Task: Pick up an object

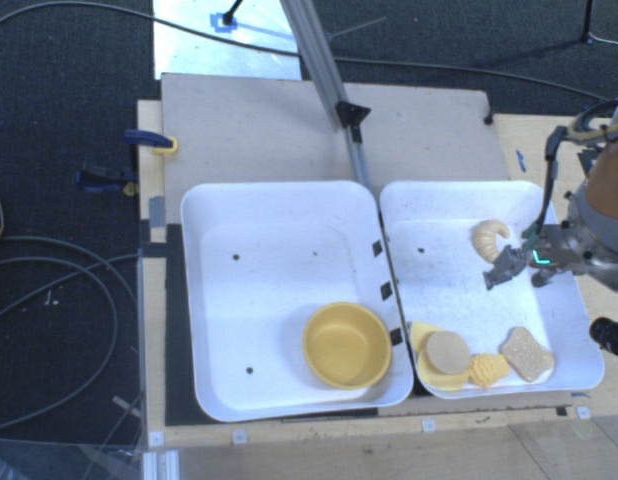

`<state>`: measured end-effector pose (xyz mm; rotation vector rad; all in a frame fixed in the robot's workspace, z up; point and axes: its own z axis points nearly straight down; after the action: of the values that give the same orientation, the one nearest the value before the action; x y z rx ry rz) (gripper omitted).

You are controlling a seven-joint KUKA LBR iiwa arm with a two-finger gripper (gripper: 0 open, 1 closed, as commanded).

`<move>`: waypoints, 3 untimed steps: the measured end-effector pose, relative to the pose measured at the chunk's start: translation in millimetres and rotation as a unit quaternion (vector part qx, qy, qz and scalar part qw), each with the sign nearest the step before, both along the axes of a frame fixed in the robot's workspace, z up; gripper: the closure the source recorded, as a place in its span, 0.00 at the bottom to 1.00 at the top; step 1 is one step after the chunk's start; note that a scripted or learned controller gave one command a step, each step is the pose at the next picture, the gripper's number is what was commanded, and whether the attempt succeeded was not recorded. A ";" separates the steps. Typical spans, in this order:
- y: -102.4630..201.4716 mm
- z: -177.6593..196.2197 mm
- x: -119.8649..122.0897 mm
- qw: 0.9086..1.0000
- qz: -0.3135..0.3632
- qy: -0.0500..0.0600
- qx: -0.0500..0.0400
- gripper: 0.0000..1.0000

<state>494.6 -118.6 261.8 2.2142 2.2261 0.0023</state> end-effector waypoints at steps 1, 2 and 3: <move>0.0 0.1 0.0 1.000 0.000 0.000 0.000 0.00; -1.8 -61.9 1.9 1.000 -0.002 0.003 0.000 0.00; -3.0 -104.8 6.1 1.000 -0.003 0.003 0.001 0.00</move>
<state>500.7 -121.5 157.0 2.2236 2.2233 -0.0021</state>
